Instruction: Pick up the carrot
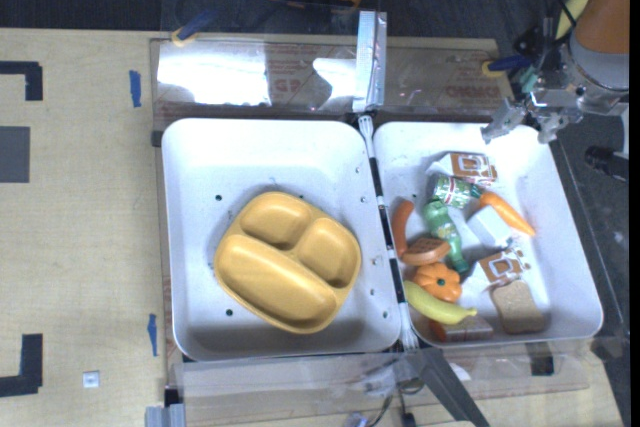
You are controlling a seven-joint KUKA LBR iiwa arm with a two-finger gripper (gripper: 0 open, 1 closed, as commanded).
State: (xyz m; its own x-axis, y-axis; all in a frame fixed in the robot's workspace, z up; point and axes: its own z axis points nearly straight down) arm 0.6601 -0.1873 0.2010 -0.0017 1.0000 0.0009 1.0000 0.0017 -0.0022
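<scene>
Currently the gripper (530, 120) hangs over the right bin's (575, 245) far right corner, clear of the pile, which looks like a pre-descent hover; whether it's apart or together, cannot tell. Carrot (506, 211) lies slanted along the clutter's right side, touching a white packet (487, 233). Arm is cropped at the edge, blurry.

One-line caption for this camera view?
Gripper above the right bin's far corner; carrot lies untouched among toy food.
</scene>
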